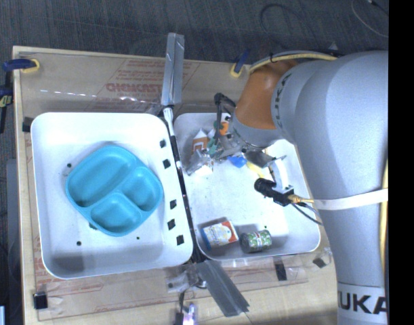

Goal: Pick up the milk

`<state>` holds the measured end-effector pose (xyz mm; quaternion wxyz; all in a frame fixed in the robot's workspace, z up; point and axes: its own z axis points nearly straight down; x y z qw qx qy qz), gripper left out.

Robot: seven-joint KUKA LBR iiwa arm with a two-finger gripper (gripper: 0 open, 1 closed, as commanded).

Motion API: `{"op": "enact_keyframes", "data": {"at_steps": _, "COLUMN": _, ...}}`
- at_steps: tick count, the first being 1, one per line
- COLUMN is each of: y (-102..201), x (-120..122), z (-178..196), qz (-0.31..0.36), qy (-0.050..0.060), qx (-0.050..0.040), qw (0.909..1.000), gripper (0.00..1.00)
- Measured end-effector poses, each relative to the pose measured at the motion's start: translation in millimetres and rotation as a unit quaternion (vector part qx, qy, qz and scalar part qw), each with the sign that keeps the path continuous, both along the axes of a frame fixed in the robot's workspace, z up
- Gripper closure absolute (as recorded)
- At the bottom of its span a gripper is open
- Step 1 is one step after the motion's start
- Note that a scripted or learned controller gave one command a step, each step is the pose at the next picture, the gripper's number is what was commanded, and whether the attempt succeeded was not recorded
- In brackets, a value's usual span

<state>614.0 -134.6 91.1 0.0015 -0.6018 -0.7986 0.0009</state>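
The milk (219,233) is a small white carton with an orange and blue print, lying on its side near the front edge of the right bin (220,195). My gripper (205,154) is low in that bin's far left corner, well away from the carton. It hangs over a small orange and white item (201,142), and the wrist covers part of what lies under it. Nothing shows in its grasp.
A green can (256,239) lies just right of the milk. A small blue item (237,160) sits beside the gripper. The left bin (57,249) holds a blue divided plate (114,189). The arm's bulk covers the right bin's right side.
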Motion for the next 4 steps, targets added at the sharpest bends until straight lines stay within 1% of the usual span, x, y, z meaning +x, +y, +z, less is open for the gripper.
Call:
{"op": "enact_keyframes", "data": {"at_steps": 1, "y": 22.0, "x": -15.1, "z": 45.8, "qz": 0.024, "qy": -0.001, "qx": 0.0, "qw": 0.9997, "gripper": 0.0}}
{"op": "enact_keyframes", "data": {"at_steps": 2, "y": 22.0, "x": -3.4, "z": 6.6, "qz": -0.03, "qy": -0.008, "qx": -0.0089, "qw": 0.9995, "gripper": 0.0}}
{"op": "enact_keyframes", "data": {"at_steps": 3, "y": 27.4, "x": -3.9, "z": 15.1, "qz": -0.025, "qy": -0.005, "qx": -0.0049, "qw": 0.9997, "gripper": 1.0}}
{"op": "enact_keyframes", "data": {"at_steps": 4, "y": 103.7, "x": -33.0, "z": 100.8, "qz": -0.039, "qy": -0.001, "qx": -0.0005, "qw": 0.9992, "gripper": 1.0}}
